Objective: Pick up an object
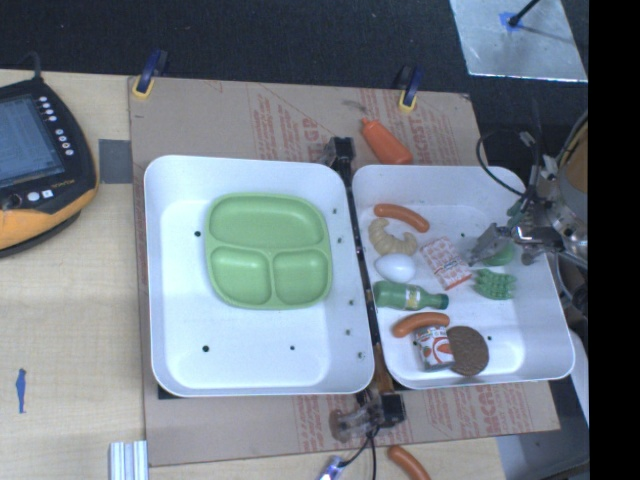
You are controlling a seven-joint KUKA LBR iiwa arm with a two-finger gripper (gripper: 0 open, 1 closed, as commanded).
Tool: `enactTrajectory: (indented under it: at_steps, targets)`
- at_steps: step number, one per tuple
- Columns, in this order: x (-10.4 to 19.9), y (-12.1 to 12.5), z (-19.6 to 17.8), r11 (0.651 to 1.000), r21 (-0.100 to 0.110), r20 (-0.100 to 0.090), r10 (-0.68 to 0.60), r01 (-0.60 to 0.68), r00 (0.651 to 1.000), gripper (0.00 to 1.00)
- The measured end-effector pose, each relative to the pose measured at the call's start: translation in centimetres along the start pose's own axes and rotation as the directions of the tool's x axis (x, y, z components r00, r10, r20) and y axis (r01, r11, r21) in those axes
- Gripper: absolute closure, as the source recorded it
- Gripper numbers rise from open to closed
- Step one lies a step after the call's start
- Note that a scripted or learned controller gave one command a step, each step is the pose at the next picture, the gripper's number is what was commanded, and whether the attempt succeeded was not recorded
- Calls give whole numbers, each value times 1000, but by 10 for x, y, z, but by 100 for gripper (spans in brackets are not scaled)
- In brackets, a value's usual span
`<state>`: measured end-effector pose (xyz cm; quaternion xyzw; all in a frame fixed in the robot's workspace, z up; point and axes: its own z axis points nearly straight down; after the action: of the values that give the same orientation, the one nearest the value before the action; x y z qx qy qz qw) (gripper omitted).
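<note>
While the gripper [497, 245] hangs over the right side of the right bin [545, 368], its dark fingers point left toward the middle of that bin, and it cannot be told whether they are spread or closed, nor whether anything lies between them. Just below it sits a green leafy toy [493, 285], near the gripper but apparently apart from it. To the left of the gripper lies a small red-and-white packet [443, 261]. Further left, a toy sausage [401, 216] lies near the bin's upper edge, with a tan croissant-like toy [391, 237] under it and a white egg [396, 267] below that. A green bottle [409, 296] lies on its side near the bin's left wall, and a second sausage [420, 322] rests beneath it. At the lower edge, a brown round cookie [467, 350] touches a small red-and-white can [433, 348]. The left bin [180, 358] holds a green divided plate [268, 250]. An orange carrot toy [385, 142] lies on the cardboard above the bins, and a teach pendant [40, 168] rests on the bench at far left.
</note>
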<state>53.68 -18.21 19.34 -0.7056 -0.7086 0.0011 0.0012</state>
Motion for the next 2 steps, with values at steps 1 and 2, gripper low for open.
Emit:
enactTrajectory:
  at_steps: [1,2]
  targets:
    - [34,27,103,1000,3,0,-2,2,1000,0]
    - [32,27,92,1000,3,2,-5,5,1000,100]
